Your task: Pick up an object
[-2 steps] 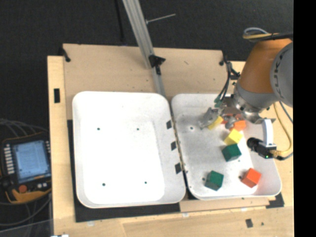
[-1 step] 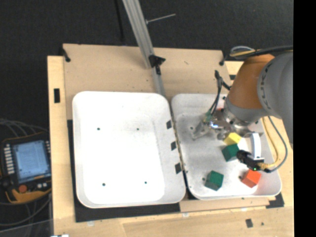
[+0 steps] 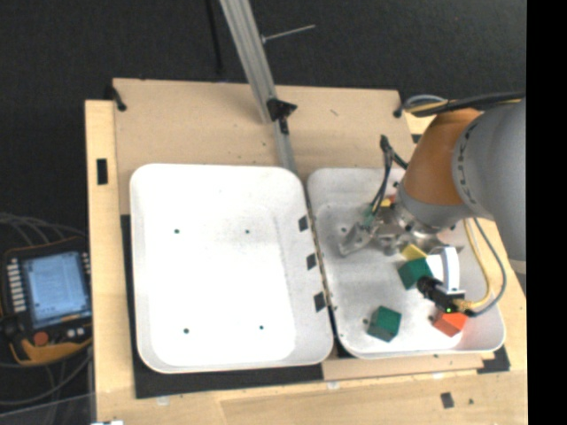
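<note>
Dark flooring [image 3: 399,25] surrounds a pale wooden worktop [image 3: 204,122] that carries two shallow white bins side by side. A metal rail [image 3: 241,34] slants down from the top of the view and ends at the far edge of the bins, near the gap between them. A pendant with a lit screen [image 3: 49,289] lies off the worktop's left edge.

Left bin [image 3: 213,264]: white floor with a few small dark dots on it.

Right bin [image 3: 341,189]: four items, all in the near-right part.
- A green block [image 3: 384,323] sits alone toward the near wall. It looks roughly square from above and is turned so its corners, not its sides, face the bin walls. I cannot make out a long axis.
- A second green block [image 3: 412,274] lies further in, touching a yellow piece [image 3: 414,252] just beyond it. Both are partly covered by my wrist, so I cannot judge which way they point.
- An orange block [image 3: 449,324] rests in the near-right corner, well apart from the first green block.

My arm [image 3: 496,175] enters from the right, its orange band [image 3: 432,162] over the far right part of this bin. My hand [image 3: 353,240] is low over the bin's left-centre floor, pointing toward the left bin, apart from all four items. I cannot tell whether it is apart or together. Nothing shows in its grip.
</note>
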`<action>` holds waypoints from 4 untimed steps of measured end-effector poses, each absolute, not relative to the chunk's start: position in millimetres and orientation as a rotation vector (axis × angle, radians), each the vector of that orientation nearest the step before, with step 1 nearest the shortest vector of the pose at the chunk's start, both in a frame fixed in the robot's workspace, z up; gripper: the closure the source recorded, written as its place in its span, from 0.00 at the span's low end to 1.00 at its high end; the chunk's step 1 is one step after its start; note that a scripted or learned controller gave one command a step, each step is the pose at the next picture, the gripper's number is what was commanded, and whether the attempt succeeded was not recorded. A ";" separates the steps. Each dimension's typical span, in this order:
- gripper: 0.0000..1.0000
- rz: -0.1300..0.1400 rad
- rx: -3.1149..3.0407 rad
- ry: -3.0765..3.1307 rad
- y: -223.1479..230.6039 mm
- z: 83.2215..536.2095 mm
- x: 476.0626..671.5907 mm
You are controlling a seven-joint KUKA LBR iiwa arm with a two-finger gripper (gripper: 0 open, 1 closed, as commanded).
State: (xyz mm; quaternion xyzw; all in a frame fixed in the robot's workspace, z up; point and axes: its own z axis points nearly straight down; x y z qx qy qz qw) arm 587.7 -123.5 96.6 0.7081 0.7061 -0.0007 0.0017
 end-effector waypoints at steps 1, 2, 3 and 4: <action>1.00 0.008 2.227 2.207 -123.5 109.0 589.2; 1.00 0.006 2.222 2.214 -124.8 152.5 591.1; 1.00 0.008 2.214 2.219 -128.2 217.1 594.8; 1.00 0.006 2.213 2.222 -129.4 259.2 596.3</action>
